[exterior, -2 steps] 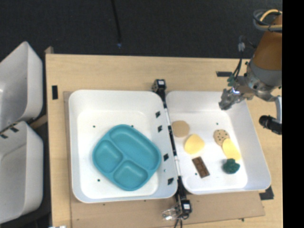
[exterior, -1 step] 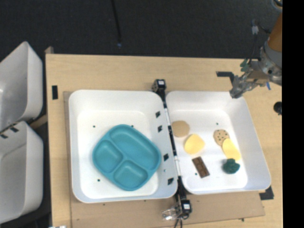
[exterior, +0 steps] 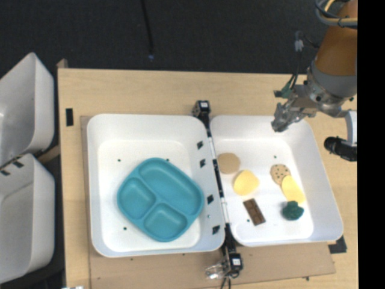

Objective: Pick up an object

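Observation:
My gripper hangs over the back edge of the right bin, above the small objects and apart from all of them. In that bin lie a tan round cookie, a yellow disc, a brown chocolate bar, a speckled cracker, a yellow oblong piece and a dark green lump. Nothing shows between the gripper's tips.
The left bin holds a blue divided plate. Black clips sit along the seam between the bins. The wooden bench surrounds both bins, and white housings stand at the far left.

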Controlling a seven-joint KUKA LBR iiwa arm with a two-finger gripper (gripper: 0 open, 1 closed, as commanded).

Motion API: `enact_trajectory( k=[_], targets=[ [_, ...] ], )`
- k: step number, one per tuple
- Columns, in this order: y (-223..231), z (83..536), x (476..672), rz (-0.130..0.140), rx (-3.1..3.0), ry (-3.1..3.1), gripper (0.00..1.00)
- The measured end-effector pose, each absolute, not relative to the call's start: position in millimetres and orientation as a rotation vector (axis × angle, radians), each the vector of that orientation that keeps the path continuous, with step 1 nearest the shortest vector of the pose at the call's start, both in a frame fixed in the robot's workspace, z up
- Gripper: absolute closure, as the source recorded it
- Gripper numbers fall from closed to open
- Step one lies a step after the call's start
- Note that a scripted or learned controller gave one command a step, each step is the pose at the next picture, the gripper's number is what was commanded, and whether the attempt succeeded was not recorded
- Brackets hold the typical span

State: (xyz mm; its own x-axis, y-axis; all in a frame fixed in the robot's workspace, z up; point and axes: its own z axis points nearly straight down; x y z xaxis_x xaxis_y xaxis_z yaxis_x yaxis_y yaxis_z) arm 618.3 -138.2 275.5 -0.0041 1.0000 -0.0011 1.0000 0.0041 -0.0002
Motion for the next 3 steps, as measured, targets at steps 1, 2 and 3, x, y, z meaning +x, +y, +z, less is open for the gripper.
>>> enact_trajectory(
  k=[1,2,3],
  targets=[
    [-96,271,613.4,0.0,2.216,2.226,1.0],
    [-42,271,621.1,0.003,2.213,2.226,1.0],
    [11,258,608.3,0.0,2.215,2.229,1.0]
  ],
)
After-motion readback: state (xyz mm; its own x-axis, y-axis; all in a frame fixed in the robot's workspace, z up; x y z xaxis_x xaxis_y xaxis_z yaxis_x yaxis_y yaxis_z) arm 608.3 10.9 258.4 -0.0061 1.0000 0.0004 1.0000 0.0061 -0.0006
